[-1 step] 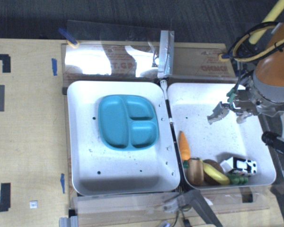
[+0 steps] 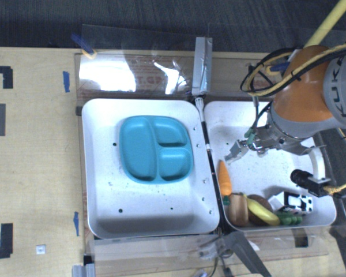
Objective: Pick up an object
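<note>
Banana [image 2: 262, 210]: we see it near the right bin's [image 2: 242, 120] front edge, beside a carrot [image 2: 224, 178].
Gripper [image 2: 237, 151]: fingers spread, holding nothing, above the bin floor.
Left bin [image 2: 98, 154]: blue divided plate [image 2: 157, 148].

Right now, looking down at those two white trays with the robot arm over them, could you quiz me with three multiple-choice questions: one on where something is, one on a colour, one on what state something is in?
1. Where does the divided plate lie?
A. in the left bin
B. in the right bin
C. on the bench outside the bins

2. What colour is that plate?
A. red
B. blue
C. yellow

3. What is the gripper doing?
A. clamping the carrot
B. lifting the banana
C. holding nothing, above bare bin floor

Answers:
1 A, it sits mid left bin.
2 B, it is plainly blue.
3 C, the carrot and banana lie apart from it.
</note>
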`<state>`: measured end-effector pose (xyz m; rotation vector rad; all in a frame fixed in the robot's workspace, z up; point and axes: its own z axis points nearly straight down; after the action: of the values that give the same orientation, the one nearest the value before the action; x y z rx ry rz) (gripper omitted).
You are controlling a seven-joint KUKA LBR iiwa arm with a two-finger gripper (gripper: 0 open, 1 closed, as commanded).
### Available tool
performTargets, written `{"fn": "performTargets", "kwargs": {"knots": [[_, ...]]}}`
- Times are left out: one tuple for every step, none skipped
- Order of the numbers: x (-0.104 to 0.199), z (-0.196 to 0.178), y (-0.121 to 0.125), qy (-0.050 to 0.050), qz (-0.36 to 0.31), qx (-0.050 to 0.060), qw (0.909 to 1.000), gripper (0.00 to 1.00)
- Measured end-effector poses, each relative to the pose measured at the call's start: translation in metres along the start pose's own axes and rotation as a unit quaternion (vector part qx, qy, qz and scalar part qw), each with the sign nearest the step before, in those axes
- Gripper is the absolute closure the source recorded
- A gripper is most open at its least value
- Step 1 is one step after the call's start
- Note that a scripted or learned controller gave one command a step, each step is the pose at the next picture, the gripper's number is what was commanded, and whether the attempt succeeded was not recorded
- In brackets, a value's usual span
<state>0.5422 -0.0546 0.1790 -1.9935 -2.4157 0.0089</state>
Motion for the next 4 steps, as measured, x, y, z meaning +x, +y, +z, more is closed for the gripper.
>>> {"fn": "performTargets", "kwargs": {"knots": [[0.003,-0.032,0.044,-0.002,0.011,-0.005,0.9999,0.00],[-0.022,-0.003,0.078,-0.003,-0.133,-0.004,0.9912,0.00],[-0.043,-0.005,0.103,-0.003,-0.241,-0.005,0.9704,0.00],[-0.081,0.010,0.057,-0.002,-0.150,-0.003,0.9887,0.00]]}}
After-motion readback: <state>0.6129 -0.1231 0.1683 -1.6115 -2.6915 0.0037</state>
